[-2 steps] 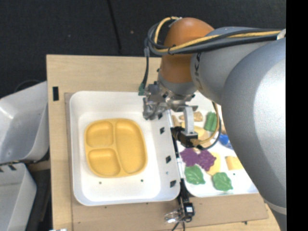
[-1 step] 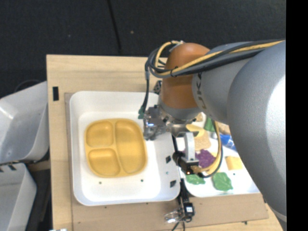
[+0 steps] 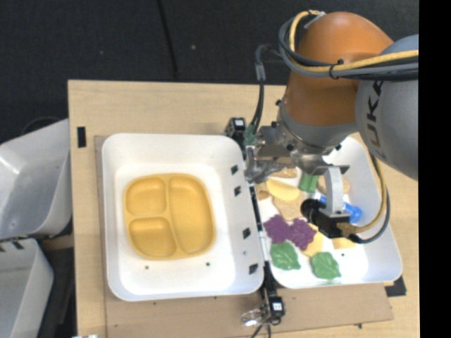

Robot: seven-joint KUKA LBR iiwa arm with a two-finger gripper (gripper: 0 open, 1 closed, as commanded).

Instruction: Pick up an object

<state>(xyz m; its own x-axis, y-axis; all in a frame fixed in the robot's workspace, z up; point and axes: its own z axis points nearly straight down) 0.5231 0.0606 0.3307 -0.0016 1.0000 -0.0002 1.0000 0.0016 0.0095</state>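
Note:
The right bin (image 3: pixel 380 255) holds several toy foods: a purple grape bunch (image 3: pixel 290 231), two green leafy pieces (image 3: pixel 285 257) (image 3: pixel 325 265), a pale yellow piece (image 3: pixel 282 189), a tan flat piece (image 3: pixel 288 208) and a yellow bit (image 3: pixel 343 243). My gripper (image 3: pixel 303 178) hangs low over the back of this bin, under the orange wrist (image 3: pixel 331 62). A green item (image 3: pixel 309 182) shows right beneath it. A black and blue part (image 3: pixel 332 213) of the tool lies over the pile.
The left bin (image 3: pixel 116 273) carries a yellow divided plate (image 3: pixel 169 214) with three compartments. A ridge with black clips (image 3: pixel 251 210) separates the two bins. The wooden bench (image 3: pixel 176 94) extends behind both bins, and a white object (image 3: pixel 32 182) stands off its left edge.

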